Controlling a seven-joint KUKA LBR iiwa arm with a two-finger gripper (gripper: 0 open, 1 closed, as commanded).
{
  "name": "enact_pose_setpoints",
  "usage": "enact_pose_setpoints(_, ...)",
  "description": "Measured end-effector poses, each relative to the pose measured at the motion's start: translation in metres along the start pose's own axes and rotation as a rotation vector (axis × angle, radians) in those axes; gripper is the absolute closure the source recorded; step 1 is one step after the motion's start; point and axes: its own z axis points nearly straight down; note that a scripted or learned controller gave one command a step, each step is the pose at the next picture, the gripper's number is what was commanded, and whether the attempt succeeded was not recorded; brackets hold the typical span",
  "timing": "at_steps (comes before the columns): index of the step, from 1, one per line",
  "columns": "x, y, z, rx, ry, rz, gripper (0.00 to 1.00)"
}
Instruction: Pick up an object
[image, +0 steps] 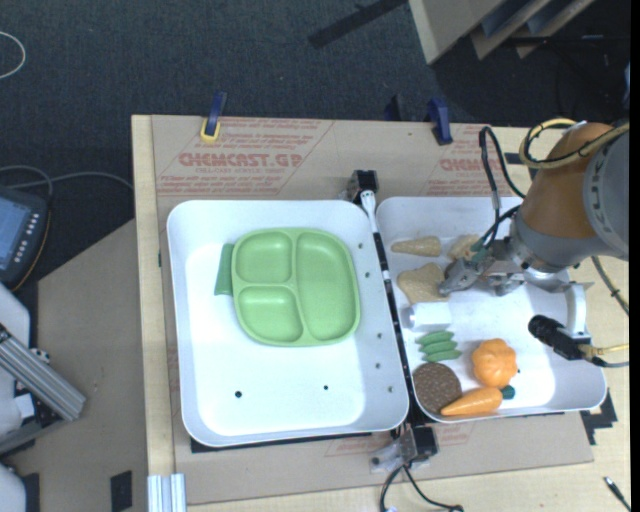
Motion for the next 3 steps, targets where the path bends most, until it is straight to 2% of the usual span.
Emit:
enact_pose_setpoints(1, 0.001, 0.002, -0.013, -0.007, 0.001, 0.000, 1.00)
enact_pose_setpoints(3, 0.008, 0.006, -0.141, -0.008, -0.003, -0.002, 1.00)
